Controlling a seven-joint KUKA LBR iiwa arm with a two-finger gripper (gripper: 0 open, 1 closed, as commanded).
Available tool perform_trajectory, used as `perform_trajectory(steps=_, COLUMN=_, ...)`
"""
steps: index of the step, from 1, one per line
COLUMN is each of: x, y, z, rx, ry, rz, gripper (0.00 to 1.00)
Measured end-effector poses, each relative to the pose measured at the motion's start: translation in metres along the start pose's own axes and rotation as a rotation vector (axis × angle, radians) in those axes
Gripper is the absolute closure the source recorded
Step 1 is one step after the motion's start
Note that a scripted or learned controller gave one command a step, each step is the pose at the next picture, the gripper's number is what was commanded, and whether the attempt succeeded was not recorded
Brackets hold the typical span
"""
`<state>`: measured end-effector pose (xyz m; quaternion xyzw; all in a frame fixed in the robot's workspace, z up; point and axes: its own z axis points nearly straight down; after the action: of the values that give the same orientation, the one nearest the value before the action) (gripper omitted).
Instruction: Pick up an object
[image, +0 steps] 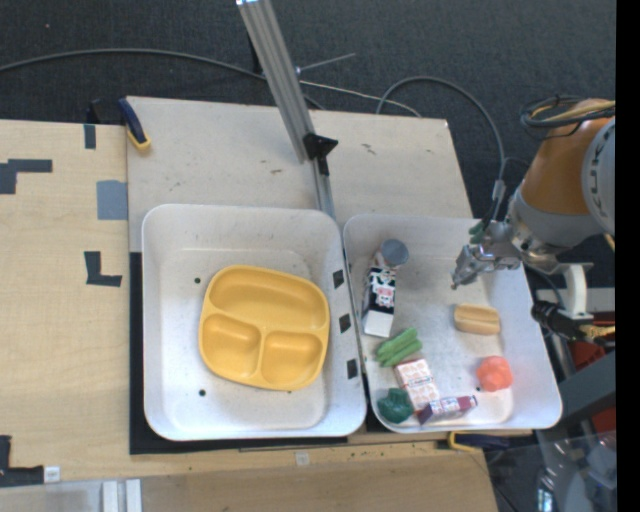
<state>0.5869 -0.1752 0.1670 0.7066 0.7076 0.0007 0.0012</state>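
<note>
Front rim: the right bin (548, 395) carries most of its clutter along the near edge, where a dark green toy (394, 406), a red-and-white packet (414, 379) and a small maroon tube (447, 406) lie touching or nearly so.

Near right corner: an orange-red ball-like piece (494, 373) sits by itself, apart from the packed cluster to its left.

Middle of the bin: a green bean-shaped toy (399, 348) lies tilted beside the divider; a tan bread-like block (477, 319) rests in open floor toward the right wall, with bare white plastic all around it.

Further back: a black-and-white carton (381, 297) lies lengthwise, a grey cap-like disc (394, 251) just beyond its far end.

Gripper: the gripper (467, 268) hangs over the right bin's far right part, just beyond the tan block, carrying nothing; whether its tip is spread or pressed together cannot be told at this size.

Left bin: the left bin (160, 300) holds a yellow divided plate (265, 326), well away from the arm.

Likely target: the tan block, judged the closest and least crowded candidate.

Doing it well: the approach probably wants the tool centred over the block before descending, closing across its narrow width, and keeping clear of the bin wall; the crowded front row looks a poorer bet, since neighbours could be nudged or caught.
</note>
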Motion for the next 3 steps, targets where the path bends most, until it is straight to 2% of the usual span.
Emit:
perform_trajectory(steps=2, x=0.004, y=-0.006, z=-0.103, rx=-0.003, ry=-0.001, rz=-0.001, gripper=1.00)
perform_trajectory(steps=3, x=0.053, y=0.001, z=-0.096, rx=0.003, ry=0.002, rz=-0.004, gripper=1.00)
